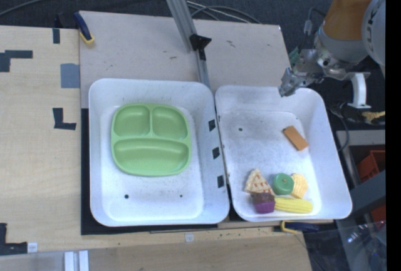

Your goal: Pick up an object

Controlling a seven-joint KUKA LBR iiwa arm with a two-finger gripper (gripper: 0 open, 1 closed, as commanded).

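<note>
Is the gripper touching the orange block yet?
Apart. The camera view shows the gripper at the right bin's far rim, bare floor between it and the orange block.

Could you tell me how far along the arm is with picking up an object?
Nothing looks picked yet. The orange block lies alone in the right bin, and the toy food cluster sits at that bin's near edge. The gripper is over the bin's far rim, with no object seen between its fingers. Left to do: move over an object, descend, grasp and lift.
</note>
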